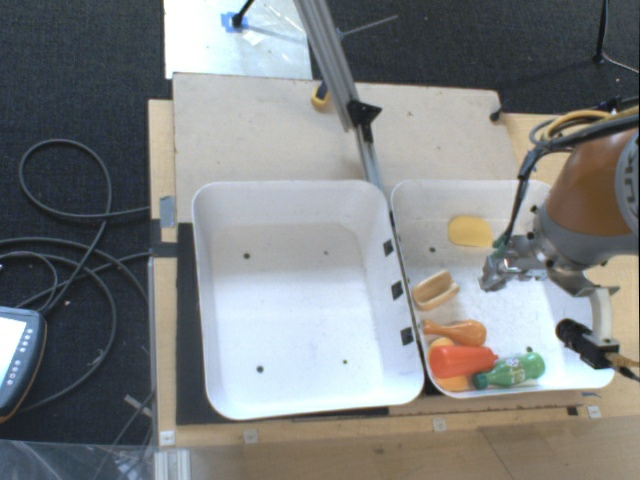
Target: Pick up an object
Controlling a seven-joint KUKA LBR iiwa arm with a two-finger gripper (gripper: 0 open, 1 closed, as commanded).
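Grey claw (493,276) mine, hanging over right bin (420,203), nothing in it; can't tell how it is set. Hot dog (436,289) just beside, likeliest pick. Yellow disc (470,232) near. Drumstick (455,331), red block (460,359), green bottle (510,370) crowd near wall, harder to reach. Left bin (215,208) well apart.

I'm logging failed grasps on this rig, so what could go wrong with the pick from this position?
1. The gripper sits over bare floor of the right bin, between the yellow piece and the tan piece; a straight descent may close on nothing.
2. The orange items and green bottle crowd the near corner, so a grasp there may nudge neighbours or strike the wall.
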